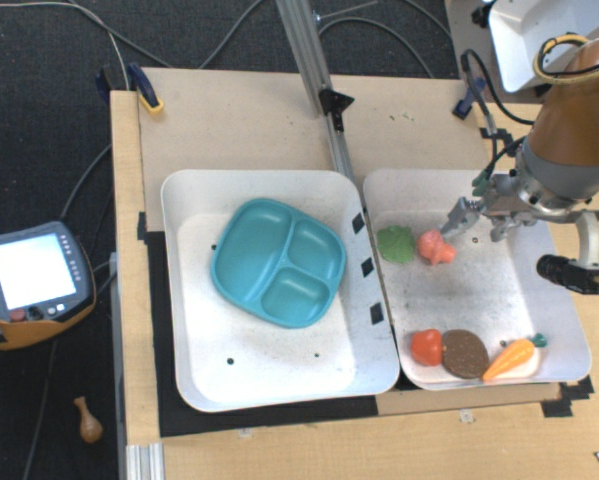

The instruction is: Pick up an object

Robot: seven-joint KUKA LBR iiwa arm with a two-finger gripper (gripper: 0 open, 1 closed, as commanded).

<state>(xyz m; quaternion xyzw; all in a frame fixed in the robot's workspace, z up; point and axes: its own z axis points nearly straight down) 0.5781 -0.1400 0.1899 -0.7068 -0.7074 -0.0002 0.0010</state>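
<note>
Camera view, gripper [476,220] near pink object [436,248], right bin [559,318] centre bare.

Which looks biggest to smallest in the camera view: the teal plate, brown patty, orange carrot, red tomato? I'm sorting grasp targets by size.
1. teal plate, by far the largest.
2. brown patty.
3. orange carrot, longer than the tomato but slimmer, so these two are close.
4. red tomato.

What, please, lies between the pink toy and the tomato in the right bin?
In the camera view, only bare speckled bin floor separates the pink toy from the tomato.
</note>
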